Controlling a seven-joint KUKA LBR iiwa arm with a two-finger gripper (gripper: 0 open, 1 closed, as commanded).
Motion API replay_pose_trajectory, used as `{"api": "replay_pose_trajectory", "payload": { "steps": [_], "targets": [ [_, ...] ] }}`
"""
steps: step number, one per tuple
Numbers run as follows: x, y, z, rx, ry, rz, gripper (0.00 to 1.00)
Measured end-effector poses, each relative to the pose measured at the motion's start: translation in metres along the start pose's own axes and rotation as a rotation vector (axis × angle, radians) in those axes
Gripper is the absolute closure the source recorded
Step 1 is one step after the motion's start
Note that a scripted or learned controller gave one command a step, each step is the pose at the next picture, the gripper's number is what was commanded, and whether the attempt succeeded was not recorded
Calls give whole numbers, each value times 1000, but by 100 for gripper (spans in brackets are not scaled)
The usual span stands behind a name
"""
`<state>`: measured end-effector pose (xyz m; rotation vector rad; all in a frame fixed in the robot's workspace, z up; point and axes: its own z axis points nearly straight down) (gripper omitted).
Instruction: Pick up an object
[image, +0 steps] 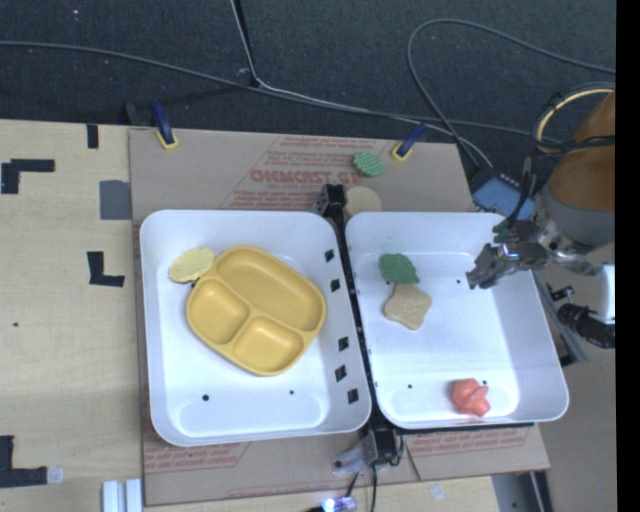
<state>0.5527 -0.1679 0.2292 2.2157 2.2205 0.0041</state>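
1. The grey arm with its orange band (588, 150) came in from the right, and its end effector (487, 272) hung over the upper right part of the right bin (520, 340), close to that bin's right wall.
2. The dark fingers pointed left and down toward the bin floor; nothing showed between them, but the view was too small and dark there to tell whether they stood wide or narrow.
3. In the right bin, a green leafy-shaped piece (398, 267) lay near the upper left, well apart from the end effector.
4. Just below it, and touching or nearly touching it, lay a tan, cookie-like piece (407, 306).
5. A pink-red lumpy toy (470, 396) lay near the bottom right corner of the same bin, apart from the other two.
6. The left bin (180, 400) carried a yellow divided plate (256, 308) with three compartments, lying at a slant across the middle.
7. A pale yellow flat piece (191, 264) lay at the plate's upper left edge, touching it or just beside it.
8. Above the bins, on the cardboard sheet (270, 170) that covered the wooden tabletop (60, 330), lay a small green textured piece (367, 163), and just below it a pale round piece (362, 199) by the black divider clips.
9. Two blue-and-yellow clamps (162, 128) held the cardboard's upper edge, and cables ran over the dark floor behind.
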Motion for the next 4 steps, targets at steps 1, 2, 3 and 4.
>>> {"api": "replay_pose_trajectory", "payload": {
  "steps": [1,2,3,4],
  "targets": [
    [58,13,-6,5,3,-5,100],
    [106,16,-12,6,3,-5,100],
    [165,18,-18,6,3,-6,100],
    [219,29,-3,8,2,-4,100]
  ]
}}
